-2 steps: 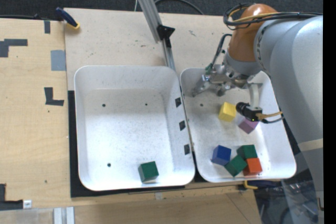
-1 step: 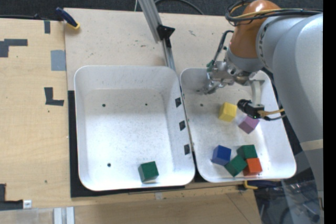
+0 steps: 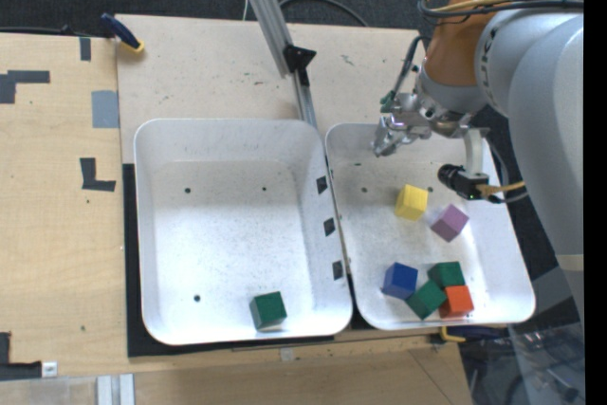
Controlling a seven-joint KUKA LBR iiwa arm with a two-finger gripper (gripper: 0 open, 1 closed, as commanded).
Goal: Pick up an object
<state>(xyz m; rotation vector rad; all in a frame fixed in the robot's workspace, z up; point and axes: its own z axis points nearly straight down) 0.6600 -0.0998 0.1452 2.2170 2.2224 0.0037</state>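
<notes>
Looking small, hard and light, the yellow block [image 3: 412,202] sits in the right bin [image 3: 503,247], at about five o'clock from the gripper [image 3: 387,143], and should be pinched on two flat sides. The arm [image 3: 512,52] bends in from three o'clock, its gripper high over the bin's top corner. Its fingers hold nothing; how wide they are I cannot tell

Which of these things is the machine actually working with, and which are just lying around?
For the job:
gripper
yellow block
purple block
blue block
orange block
green blocks

Lying about:
blue-and-yellow clamp
grey tape patch
black cable
</notes>
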